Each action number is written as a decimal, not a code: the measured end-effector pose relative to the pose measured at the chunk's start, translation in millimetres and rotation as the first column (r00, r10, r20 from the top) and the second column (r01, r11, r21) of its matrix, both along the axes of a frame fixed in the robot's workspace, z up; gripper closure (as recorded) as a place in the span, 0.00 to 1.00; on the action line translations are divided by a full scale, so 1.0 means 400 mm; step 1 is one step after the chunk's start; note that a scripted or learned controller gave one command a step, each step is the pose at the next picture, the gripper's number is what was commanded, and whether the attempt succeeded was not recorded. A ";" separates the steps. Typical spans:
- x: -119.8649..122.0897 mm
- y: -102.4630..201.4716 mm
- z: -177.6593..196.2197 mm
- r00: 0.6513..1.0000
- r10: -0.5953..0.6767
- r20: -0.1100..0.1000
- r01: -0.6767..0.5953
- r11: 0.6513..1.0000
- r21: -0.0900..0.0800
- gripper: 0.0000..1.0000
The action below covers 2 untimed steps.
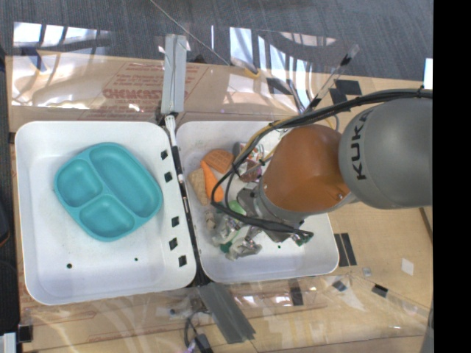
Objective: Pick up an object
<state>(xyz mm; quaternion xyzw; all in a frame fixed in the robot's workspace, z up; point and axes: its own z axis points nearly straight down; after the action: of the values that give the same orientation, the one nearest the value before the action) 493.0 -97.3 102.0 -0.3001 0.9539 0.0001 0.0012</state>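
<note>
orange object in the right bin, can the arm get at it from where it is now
Probably yes: the orange object lies uncovered in the right bin, just left of the arm, though clutter crowds it below.

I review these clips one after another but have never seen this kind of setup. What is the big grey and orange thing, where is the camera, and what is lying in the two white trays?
The grey and orange shape is a robot arm, reaching in from the right. One camera, fixed above the bench, looks down at a slant on two shallow white bins standing side by side. The left bin holds a teal divided plate with three compartments. The arm is down over the right bin, covering much of it. Beside it lies a small heap of objects: an orange piece and a jumble of small mixed items too tangled to name. The gripper sits low among that jumble; whether it grips anything cannot be told.
</note>
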 end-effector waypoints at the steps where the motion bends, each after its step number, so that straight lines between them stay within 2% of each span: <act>1: -0.019 0.039 0.230 0.911 -0.412 0.003 0.412 0.911 0.001 1.00; 2: 0.059 0.031 0.312 0.998 -0.062 0.002 0.062 0.998 -0.001 1.00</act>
<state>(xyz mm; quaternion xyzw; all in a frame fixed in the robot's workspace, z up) 516.7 -84.9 226.8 -0.2701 0.9628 -0.0007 0.0020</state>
